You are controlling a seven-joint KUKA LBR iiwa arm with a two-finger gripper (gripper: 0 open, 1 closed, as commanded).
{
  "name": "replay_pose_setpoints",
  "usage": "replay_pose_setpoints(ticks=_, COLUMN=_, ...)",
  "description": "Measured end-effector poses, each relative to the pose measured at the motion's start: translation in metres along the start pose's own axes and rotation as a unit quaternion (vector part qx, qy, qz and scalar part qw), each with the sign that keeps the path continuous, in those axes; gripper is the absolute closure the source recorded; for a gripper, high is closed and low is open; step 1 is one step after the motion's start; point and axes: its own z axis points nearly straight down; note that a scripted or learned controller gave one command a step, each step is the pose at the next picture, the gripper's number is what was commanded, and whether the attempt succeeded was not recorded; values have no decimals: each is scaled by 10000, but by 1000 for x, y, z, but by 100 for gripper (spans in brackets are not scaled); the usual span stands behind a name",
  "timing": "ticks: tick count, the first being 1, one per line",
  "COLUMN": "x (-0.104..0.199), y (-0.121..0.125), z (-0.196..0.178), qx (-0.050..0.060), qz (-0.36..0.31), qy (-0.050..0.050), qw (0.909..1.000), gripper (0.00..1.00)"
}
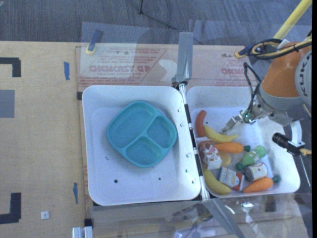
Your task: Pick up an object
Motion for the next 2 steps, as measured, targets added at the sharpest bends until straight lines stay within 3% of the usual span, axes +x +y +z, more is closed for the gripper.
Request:
replay_pose_setpoints(ticks=1, x=77, y=-1, z=-2, qx=-12, qz=-487, qy=-16, qw=9988, gripper=0)
replay_pose_setpoints(ticks=2, x=58, y=-36, z=-72, qx=12, qz=-568, qy=10, qw=9984, gripper=0)
